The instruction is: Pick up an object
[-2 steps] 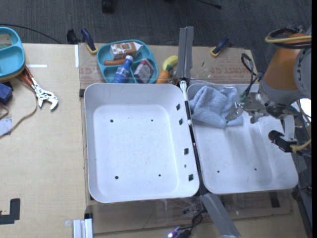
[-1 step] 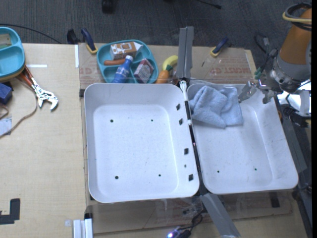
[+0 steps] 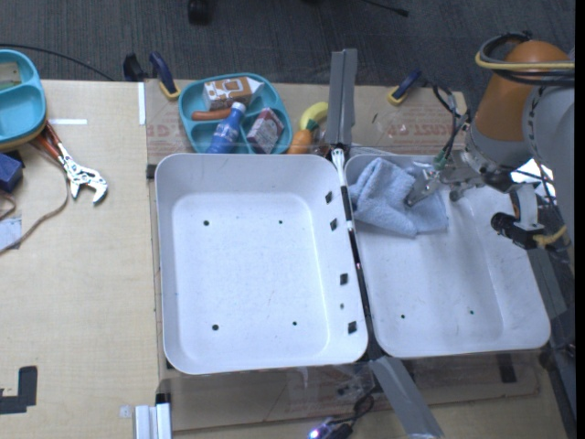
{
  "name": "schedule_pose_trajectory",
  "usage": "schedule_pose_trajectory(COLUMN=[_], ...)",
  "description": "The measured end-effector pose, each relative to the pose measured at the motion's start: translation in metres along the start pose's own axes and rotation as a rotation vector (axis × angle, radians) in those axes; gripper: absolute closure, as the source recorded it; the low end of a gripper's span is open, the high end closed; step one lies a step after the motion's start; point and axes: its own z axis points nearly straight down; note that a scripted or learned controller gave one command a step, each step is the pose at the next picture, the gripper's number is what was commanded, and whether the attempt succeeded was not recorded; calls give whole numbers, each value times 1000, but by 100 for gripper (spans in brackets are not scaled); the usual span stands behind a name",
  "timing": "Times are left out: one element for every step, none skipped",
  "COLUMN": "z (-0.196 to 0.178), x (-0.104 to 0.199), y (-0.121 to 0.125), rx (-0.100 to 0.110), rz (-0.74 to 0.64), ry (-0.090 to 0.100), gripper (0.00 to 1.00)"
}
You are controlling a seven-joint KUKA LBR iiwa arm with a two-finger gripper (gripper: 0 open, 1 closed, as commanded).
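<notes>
The crumpled pale-blue cloth point(image 3: 393, 199) lies bunched in the far left corner of the right-hand shallow white bin point(image 3: 475, 323), and the gripper point(image 3: 422, 190) sits low at its right edge, apparently placed for a grasp.

Blue tray point(image 3: 194, 108) of oddments behind left bin point(image 3: 247, 262) — wrench point(image 3: 80, 177) on bench point(image 3: 73, 309)

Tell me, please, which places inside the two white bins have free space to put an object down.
The left bin is bare across its whole floor, up to the divider. In the right bin, the front half is free, from the divider to the right rim. Its back left corner is crowded: the blue cloth lies there, with the gripper at its edge.
</notes>
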Motion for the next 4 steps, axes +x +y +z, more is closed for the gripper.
schedule_pose_trajectory(z=[0,0,-10,0], x=[47,62,62,58], y=[6,7,8,7], rx=[-1,0,-2,0], rz=[-405,-429,-426,-213], ry=[-1,-2,-2,1], gripper=[0,0,100,100])
